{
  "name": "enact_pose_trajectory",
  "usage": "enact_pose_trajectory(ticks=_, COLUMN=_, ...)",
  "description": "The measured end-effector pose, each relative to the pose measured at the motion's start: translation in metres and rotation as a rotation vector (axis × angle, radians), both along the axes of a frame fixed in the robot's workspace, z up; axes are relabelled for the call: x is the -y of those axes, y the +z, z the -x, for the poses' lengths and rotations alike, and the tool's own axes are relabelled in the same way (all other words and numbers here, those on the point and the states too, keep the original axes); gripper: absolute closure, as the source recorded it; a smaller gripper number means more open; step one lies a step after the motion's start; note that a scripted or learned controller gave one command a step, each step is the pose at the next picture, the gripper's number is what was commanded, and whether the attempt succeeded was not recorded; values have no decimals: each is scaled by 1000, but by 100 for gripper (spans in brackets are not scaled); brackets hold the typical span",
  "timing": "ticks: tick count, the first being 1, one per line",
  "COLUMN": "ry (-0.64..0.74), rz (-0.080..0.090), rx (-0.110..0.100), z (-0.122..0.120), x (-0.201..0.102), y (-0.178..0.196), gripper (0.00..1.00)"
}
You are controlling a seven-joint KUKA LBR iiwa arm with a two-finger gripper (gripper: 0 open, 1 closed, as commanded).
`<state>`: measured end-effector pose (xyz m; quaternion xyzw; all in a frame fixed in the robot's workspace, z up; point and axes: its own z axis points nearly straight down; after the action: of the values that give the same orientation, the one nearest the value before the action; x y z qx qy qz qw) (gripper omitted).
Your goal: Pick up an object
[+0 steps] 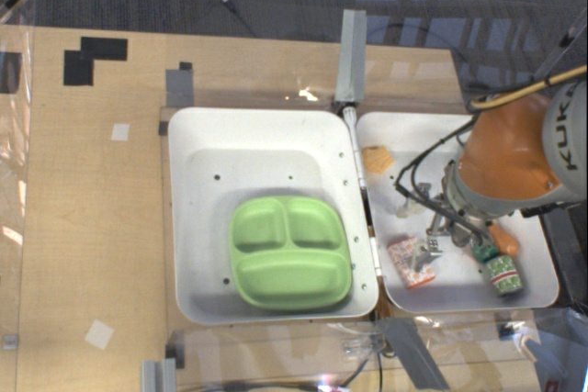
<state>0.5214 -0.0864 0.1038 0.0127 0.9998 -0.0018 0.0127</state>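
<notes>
- Tool (432, 245) low inside the right bin (542, 289), hanging under the orange band (503, 151) of the grey arm, which enters from the right.
- Tips down at the upper right corner of a red and white packet (411, 260), touching or just above it; cannot tell which.
- How far the tool stands open: cannot tell, metal parts and cables blurring together there.
- Nothing seen lifted or clamped; packet lying flat on the bin floor, near the front left.
- Just right of the tool, an orange, carrot-like item (504, 240), partly tucked under the arm.
- Below that, a small green can with a patterned label (503, 274), lying on its side near the front right corner.
- Towards the back left of the same bin, a small tan lump (378, 161), close to the dividing wall and well apart from the tool.
- Left bin (197, 142) beside it, holding a green divided plate (290, 251) with three compartments, set towards the front.
- Both bins side by side on a pale wooden worktop (92, 216), with black marks (92, 58) at its far left.
</notes>
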Motion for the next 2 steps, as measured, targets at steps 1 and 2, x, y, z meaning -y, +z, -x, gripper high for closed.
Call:
enact_pose_trajectory(ticks=1, ry=6, rz=1, rx=12, z=-3, x=-1, y=13, gripper=100)
enact_pose_trajectory(ticks=2, ry=-69, rz=-13, rx=-13, z=25, x=-94, y=70, gripper=100)
